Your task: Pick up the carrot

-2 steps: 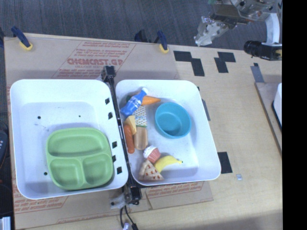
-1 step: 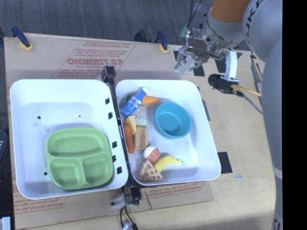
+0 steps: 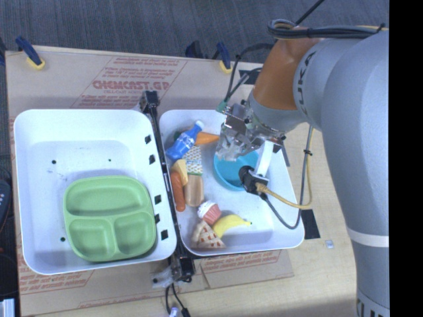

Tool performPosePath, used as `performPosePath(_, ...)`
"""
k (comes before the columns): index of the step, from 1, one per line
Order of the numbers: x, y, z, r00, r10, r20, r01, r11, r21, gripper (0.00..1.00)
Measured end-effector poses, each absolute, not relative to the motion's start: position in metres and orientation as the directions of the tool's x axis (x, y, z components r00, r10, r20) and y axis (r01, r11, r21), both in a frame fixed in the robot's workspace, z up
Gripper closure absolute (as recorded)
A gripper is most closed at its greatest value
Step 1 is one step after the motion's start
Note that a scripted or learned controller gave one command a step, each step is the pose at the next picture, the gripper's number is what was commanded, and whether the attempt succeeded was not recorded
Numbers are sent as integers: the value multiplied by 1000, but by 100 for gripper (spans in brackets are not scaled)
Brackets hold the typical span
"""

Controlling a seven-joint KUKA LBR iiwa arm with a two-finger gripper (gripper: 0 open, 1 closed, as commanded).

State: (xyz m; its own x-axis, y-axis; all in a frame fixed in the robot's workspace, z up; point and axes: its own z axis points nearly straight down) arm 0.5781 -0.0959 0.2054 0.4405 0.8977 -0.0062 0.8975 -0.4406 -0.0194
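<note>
Against the right bin's (image 3: 291,233) left wall, carrot (image 3: 178,191) lies.

Red print "CHEMCAST GP" on the brown sheet (image 3: 132,84) at upper left of the frame, smaller red lines around it too blurred to read, partial dark letters on the arm (image 3: 301,84) at upper right, unclear
</note>
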Motion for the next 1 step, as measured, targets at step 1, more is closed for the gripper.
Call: performPosePath(1, 549, -161, 157, 491, 871, -10, 871, -491, -15, 100)
